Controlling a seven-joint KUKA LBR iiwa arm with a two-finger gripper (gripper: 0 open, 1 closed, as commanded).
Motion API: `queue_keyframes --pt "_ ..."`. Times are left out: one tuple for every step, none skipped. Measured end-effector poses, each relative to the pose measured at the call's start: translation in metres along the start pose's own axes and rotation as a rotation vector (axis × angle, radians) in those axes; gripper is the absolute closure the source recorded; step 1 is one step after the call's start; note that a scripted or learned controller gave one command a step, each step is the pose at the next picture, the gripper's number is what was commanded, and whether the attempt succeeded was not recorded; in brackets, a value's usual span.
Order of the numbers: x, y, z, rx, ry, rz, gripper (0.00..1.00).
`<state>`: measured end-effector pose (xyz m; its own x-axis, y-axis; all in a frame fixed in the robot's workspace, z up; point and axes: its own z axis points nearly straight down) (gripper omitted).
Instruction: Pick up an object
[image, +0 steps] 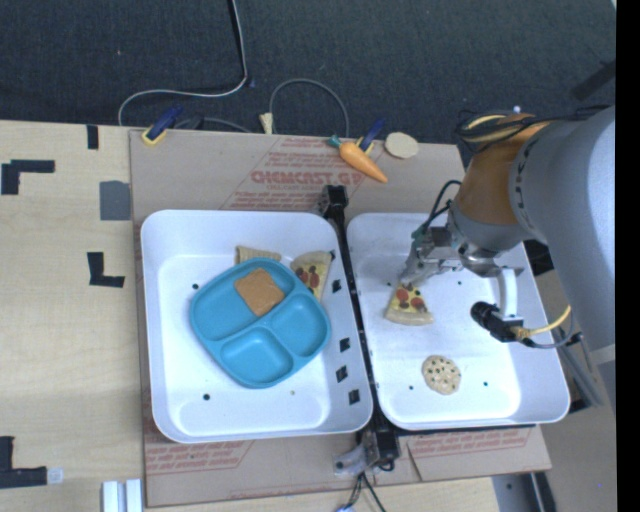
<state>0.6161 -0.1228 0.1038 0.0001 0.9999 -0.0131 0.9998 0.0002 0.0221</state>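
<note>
The pizza slice is a small toy wedge with a pale crust, red topping and green flecks, lying flat in the right bin near its left wall, its point toward the far side. The pincer hangs just over the slice's far tip; whether its fingers are apart or together I cannot tell, and nothing shows between them. The same bin holds a round cookie with dark chips, nearer the front and apart from the slice. The left bin holds a blue plate with three compartments, tilted askew; a brown toast square lies in its far compartment, and the other two hold nothing. A second pizza wedge lies beside the plate's far right edge, and a tan piece pokes out from behind the plate. On the table beyond the bins lie a carrot and a pale disc.
</note>
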Motion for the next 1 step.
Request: queue_keyframes --pt "0.0003 -0.0012 0.0018 0.004 0.001 0.000 0.00"
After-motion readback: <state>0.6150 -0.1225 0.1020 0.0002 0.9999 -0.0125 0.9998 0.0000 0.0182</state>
